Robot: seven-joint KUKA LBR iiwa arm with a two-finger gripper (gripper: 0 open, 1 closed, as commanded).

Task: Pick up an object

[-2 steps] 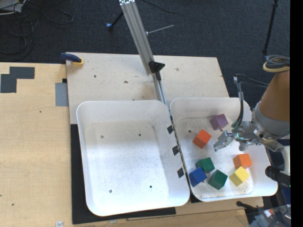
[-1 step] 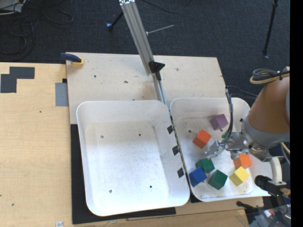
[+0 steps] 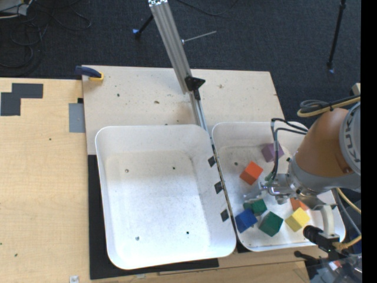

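Green block (image 3: 257, 206) lies just below gripper (image 3: 272, 190).

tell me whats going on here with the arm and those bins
A robot arm reaches in from the right over the right bin, which holds small coloured blocks. Its gripper sits low among them, beside a dark green block, with an orange block and a purple block further back. A blue block, a larger green block and a yellow block lie nearer the front. Nothing looks lifted yet.
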